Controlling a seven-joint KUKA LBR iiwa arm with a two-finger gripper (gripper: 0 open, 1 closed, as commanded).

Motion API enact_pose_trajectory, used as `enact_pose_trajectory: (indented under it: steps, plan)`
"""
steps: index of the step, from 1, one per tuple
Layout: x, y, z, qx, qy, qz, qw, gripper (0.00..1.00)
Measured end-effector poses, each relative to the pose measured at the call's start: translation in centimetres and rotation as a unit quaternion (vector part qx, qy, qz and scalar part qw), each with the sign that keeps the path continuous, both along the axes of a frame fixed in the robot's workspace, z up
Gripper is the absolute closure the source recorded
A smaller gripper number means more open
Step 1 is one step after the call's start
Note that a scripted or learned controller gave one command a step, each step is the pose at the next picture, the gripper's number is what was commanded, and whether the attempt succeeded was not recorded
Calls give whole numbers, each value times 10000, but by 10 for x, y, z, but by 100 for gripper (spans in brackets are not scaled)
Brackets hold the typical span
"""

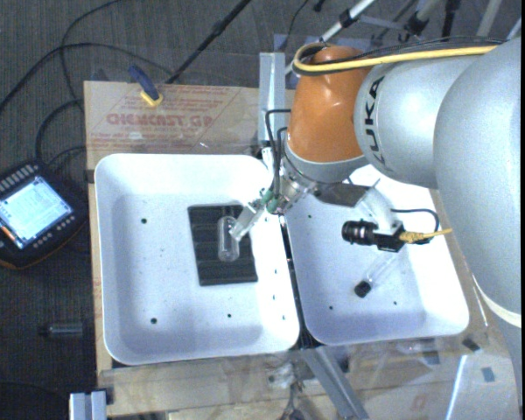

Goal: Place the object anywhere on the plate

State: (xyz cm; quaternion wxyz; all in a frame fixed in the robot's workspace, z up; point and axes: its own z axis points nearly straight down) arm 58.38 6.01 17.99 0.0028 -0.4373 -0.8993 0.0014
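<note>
Partly blurred, gripper [230,245] over black plate [212,269], finger state unclear, arm [402,103] cropped right.

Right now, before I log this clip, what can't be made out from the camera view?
- Gripper: small and blurred over the plate; whether it grips the object is unclear.
- Object: a greyish blur at the gripper, its shape unreadable.
- Right bin: its upper right part is hidden by the arm.
- Small dark item in the right bin: too small to identify.
</note>
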Motion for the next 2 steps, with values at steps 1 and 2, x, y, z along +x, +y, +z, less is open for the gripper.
enact_pose_trajectory:
  steps: [1, 2]
  plan:
    - [0, 0, 0, 0, 0, 0, 10000, 0]
    - [0, 0, 0, 0, 0, 0, 10000, 0]
